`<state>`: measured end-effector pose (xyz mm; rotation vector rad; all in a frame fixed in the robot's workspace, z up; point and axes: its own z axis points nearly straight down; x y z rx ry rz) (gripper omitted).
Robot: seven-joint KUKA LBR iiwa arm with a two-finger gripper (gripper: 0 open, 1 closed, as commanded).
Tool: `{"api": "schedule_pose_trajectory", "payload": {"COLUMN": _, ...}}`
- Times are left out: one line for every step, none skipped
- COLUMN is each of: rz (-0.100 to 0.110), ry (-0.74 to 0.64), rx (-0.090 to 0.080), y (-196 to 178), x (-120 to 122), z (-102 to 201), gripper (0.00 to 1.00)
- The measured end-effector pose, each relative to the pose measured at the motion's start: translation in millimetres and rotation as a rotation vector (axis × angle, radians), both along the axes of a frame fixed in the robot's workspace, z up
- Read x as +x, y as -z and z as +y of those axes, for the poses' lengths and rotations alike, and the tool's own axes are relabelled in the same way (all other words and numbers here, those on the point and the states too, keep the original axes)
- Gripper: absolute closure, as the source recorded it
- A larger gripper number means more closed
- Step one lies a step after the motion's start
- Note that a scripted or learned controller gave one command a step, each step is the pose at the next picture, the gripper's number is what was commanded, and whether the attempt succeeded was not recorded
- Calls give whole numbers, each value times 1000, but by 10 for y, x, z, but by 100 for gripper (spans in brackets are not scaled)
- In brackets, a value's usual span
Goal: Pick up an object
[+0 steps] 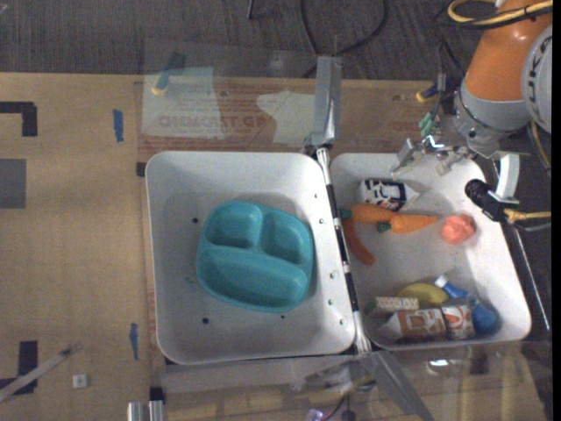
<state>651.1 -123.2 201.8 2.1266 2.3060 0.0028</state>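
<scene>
A teal plastic plate with three compartments (255,255) lies in the middle of the shallow white left-hand bin (166,191), centre of the frame. Strips of blue tape (117,125) mark the brown bench surface (70,261) at upper left.

Landmark: I took the right bin (517,298) as my reference.
Carrot (410,224): orange toy, lay flat across the bin's middle.
Pink piece (458,228): small, rounded, just beside the carrot's end, toward the bin's right wall.
Black-and-white item (384,192): lay near the bin's far left corner.
Yellow piece (424,293): lay near the bin's front.
Printed packet (431,323): flat against the bin's front wall.
</scene>
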Motion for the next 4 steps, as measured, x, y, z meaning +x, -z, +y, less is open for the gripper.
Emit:
{"api": "schedule_pose_trajectory", "payload": {"rz": 6, "ry": -119, "rx": 2, "y": 796, "x": -280, "z": 109, "gripper": 0}}
{"api": "schedule_pose_trajectory", "payload": {"rz": -3, "ry": -132, "rx": 1, "y": 1133, "x": -692, "z": -173, "gripper": 0}}
{"api": "schedule_pose_trajectory", "payload": {"rz": 0, "ry": -246, "rx": -1, "y": 768, "x": -668, "z": -31, "gripper": 0}}
{"api": "schedule_pose_trajectory", "payload": {"rz": -1, "ry": -4, "rx": -1, "y": 118, "x": -140, "z": -22, "gripper": 0}}
